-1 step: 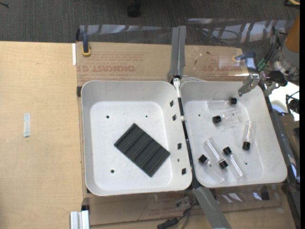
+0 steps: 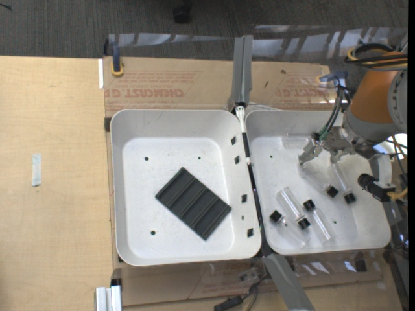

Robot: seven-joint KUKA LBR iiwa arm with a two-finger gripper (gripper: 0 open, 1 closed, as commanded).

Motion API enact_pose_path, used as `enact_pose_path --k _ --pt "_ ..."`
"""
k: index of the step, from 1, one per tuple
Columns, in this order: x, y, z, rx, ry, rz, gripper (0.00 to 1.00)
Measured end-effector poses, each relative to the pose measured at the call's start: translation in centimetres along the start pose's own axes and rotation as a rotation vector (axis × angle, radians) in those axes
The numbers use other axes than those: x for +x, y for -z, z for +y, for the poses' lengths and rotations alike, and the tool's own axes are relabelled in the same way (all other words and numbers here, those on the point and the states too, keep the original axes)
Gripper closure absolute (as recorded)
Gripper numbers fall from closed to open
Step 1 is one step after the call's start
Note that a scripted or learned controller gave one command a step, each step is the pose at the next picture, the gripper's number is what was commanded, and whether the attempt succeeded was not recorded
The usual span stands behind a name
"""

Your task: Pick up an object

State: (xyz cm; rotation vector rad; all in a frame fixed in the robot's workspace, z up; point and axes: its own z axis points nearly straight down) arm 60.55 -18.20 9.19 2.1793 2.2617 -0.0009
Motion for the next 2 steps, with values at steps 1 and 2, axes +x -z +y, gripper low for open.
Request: enact_pose_path --k 1,2 --pt "-0.11 0.94 0.00 -0.001 -0.002 -0.001 1.00" --pt "-0.10 0.93 -0.01 -0.001 -0.003 -0.001 0.00"
